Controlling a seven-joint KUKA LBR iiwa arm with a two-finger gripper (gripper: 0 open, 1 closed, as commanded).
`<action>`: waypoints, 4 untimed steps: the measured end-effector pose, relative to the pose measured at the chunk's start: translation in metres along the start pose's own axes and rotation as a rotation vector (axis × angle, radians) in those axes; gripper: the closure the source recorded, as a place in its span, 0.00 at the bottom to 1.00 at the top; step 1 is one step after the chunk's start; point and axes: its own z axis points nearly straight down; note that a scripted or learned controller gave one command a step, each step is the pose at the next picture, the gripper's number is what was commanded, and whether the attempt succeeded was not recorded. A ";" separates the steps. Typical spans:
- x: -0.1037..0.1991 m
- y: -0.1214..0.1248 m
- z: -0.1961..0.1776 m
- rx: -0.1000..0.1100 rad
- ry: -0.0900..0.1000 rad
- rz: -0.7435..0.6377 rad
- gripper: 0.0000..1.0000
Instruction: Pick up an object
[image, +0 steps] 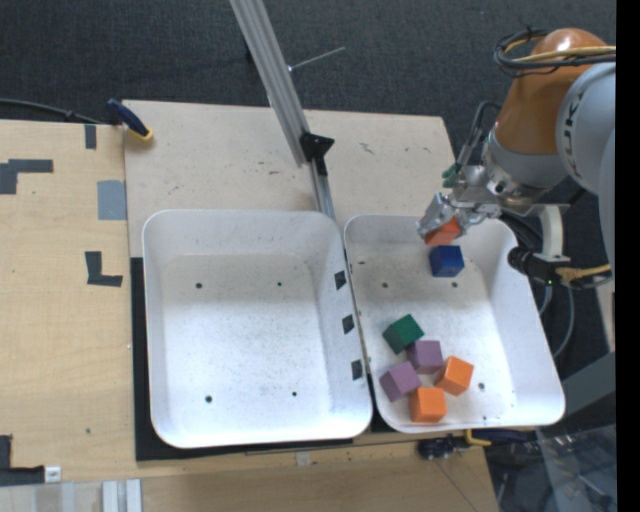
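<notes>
My pincer (441, 222) is clamped on an orange-red block (443, 232) at twelve o'clock in the right bin (520, 300), near its far rim. A blue cube (447, 261) lies just beneath. The bin's middle is open floor.

We are looking at dark carpet (150, 50) running across the top of the frame. A pale wooden bench (230, 160) is filling the left and centre, with grey tape patches (112, 200) sitting at the left.
</notes>
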 end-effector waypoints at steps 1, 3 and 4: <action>0.000 0.001 -0.051 0.001 0.000 0.000 1.00; 0.105 -0.052 -0.037 0.011 0.003 -0.004 1.00; 0.158 -0.073 -0.040 0.010 0.003 -0.005 1.00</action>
